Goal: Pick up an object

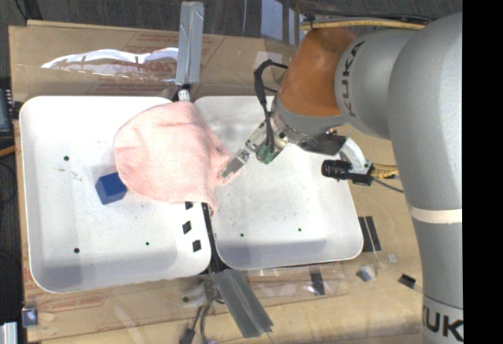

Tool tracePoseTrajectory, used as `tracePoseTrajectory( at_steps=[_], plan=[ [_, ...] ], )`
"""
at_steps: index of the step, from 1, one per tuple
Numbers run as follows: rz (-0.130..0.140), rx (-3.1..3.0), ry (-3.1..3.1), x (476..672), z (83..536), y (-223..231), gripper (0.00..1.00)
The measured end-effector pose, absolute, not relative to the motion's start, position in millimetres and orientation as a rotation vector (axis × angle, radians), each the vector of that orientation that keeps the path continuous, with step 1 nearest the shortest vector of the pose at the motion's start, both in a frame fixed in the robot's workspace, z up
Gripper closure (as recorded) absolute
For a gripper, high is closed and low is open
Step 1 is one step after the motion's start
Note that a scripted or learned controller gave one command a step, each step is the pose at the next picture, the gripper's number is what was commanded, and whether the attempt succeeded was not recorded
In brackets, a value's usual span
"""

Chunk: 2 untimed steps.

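A: Camera view, item one. A pink cloth (169,152) is recorded, heaped over the right part of the left bin (47,201) and draped across the divide onto the edge of the right bin (314,232). Item two: a blue block (111,188), set on the left bin's floor, touching or just tucked under the cloth's left edge.

B: And the arm?

A: Item three: the grey arm (409,99), entered from the right, orange band above the wrist. The gripper (229,170) is pointed down and leftward over the right bin's near-left corner, its tip met by the cloth's right hem.

B: Fingers?

A: One slim metallic finger (236,163) is made out, lying against the cloth's edge. Whether the pair is spread or pressed together cannot be told; the second finger is not separated from the first at this angle. No fold of cloth is seen pinched between them, so no hold is entered.

B: Step in hand?

A: Judged to be the approach to a grasp on the cloth. It is advised that the fingers be opened wide before descent, a raised fold near the hem be straddled instead of the flat edge, and the lift be made straight up so the cloth is not dragged over the divide. A thin pinch is likely to slip.
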<state>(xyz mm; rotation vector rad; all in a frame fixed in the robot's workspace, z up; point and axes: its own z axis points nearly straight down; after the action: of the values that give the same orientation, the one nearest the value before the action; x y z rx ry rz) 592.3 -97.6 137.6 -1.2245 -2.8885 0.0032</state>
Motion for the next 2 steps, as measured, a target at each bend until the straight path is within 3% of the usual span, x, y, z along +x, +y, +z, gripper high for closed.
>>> tracePoseTrajectory(
  at_steps=[1, 2],
  plan=[
    [0.001, -1.231, -2.890, 645.7, 92, -95, 0.00],
    [0.001, -0.957, -2.990, 612.2, 92, -94, 0.00]
  ],
)
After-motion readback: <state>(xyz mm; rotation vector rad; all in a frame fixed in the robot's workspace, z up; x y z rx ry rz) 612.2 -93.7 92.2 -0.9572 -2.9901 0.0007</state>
